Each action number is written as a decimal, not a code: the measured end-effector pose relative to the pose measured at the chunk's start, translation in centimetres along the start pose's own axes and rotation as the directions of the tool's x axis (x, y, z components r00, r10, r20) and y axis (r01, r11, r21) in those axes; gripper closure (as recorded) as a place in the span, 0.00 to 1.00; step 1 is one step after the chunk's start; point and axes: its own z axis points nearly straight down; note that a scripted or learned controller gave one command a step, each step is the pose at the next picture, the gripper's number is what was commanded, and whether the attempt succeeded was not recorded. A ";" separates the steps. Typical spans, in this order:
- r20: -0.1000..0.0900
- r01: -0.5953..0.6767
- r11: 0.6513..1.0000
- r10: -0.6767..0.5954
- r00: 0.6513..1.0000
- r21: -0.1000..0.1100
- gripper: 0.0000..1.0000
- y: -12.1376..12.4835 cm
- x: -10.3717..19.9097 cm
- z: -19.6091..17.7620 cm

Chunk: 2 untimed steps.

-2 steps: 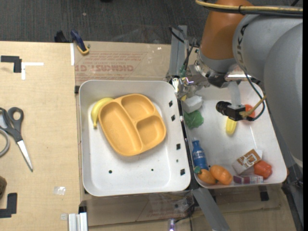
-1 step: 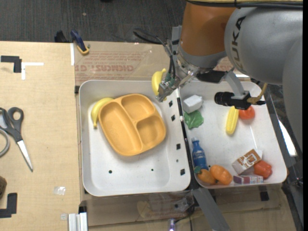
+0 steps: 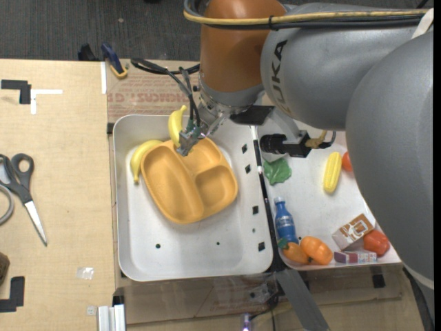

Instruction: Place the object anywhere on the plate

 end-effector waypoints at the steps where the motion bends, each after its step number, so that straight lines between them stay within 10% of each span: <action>1: 0.000 0.001 1.000 -0.001 1.000 0.000 1.00 -8.7 2.9 -2.8; 2: 0.001 -0.025 1.000 0.025 1.000 -0.001 1.00 -12.1 7.1 -14.0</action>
